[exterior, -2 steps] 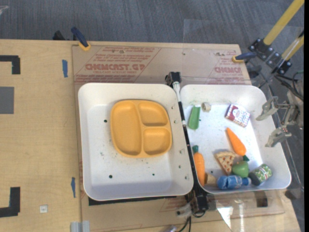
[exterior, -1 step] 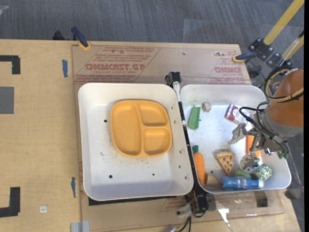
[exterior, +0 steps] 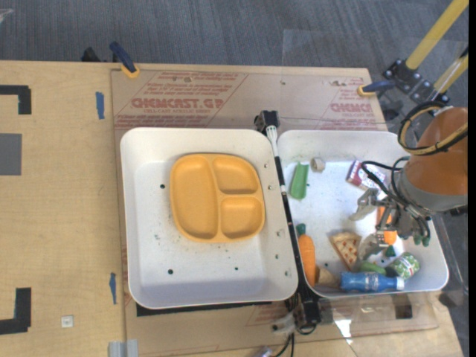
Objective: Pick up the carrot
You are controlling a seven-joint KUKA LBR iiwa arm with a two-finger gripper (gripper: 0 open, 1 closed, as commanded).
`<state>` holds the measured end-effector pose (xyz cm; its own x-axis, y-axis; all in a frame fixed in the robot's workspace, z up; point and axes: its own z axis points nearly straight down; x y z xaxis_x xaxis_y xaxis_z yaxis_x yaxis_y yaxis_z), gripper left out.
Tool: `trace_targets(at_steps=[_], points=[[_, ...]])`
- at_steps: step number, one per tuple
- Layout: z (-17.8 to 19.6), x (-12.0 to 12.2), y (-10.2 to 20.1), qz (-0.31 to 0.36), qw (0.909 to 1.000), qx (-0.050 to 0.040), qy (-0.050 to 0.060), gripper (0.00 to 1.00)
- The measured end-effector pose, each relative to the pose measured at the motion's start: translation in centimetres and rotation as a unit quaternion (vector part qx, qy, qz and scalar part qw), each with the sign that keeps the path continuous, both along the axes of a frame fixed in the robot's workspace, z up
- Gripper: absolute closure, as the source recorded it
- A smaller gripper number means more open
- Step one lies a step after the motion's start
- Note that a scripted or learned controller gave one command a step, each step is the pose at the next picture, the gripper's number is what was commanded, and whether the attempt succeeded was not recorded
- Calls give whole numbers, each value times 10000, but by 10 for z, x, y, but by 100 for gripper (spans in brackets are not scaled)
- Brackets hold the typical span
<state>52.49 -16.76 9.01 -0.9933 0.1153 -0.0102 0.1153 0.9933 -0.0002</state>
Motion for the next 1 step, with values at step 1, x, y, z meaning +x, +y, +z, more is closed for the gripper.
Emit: trace_targets(at_steps=[1], points=[[14, 6, 0, 9, 10000, -25, -91, 100]])
